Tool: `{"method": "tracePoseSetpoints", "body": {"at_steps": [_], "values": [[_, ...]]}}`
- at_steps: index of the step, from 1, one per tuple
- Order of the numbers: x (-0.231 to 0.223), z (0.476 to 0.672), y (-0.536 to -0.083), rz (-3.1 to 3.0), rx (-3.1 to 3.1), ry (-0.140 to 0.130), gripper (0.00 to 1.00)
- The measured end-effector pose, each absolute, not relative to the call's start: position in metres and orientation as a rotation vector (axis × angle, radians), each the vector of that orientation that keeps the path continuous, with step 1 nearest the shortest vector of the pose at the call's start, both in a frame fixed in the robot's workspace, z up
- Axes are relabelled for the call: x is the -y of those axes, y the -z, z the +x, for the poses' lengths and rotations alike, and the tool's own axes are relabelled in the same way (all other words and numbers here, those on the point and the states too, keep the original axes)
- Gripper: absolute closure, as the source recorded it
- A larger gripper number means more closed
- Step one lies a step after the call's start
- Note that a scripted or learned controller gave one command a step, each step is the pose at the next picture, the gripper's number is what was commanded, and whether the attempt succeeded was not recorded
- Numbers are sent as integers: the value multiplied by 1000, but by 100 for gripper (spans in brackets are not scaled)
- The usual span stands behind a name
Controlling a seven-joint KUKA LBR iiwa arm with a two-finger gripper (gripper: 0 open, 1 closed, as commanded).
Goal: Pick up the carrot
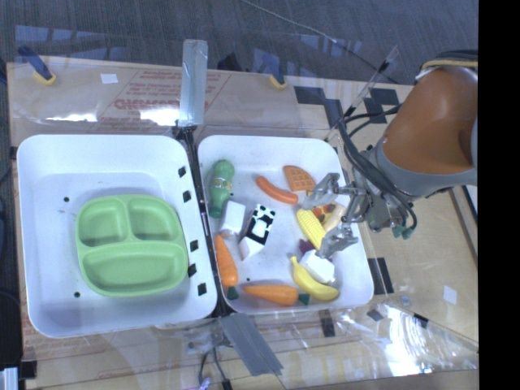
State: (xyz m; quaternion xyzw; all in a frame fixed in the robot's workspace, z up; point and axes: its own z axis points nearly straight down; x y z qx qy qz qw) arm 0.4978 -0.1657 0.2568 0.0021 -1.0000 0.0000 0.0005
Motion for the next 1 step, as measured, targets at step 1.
{"method": "tracePoseSetpoints", "body": {"at_steps": [1], "values": [[133, 477, -137, 117, 3129, 7, 0]]}}
